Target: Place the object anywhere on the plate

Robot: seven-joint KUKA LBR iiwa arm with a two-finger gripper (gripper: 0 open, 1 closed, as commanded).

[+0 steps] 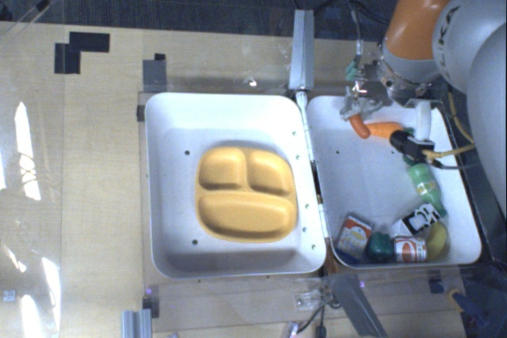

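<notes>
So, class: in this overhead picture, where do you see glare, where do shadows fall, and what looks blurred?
Camera view: pale glare streaks lie on the clear sheet at the left; a bright glint sits on the metal divider; soft shadow runs along the inner wall of the left bin and around the yellow plate; the gripper and the carrot look slightly soft.

The plate (245, 194) lies in the left bin (162, 170); the right bin (348, 178) holds a carrot (380, 130) and cans (354, 237).
</notes>
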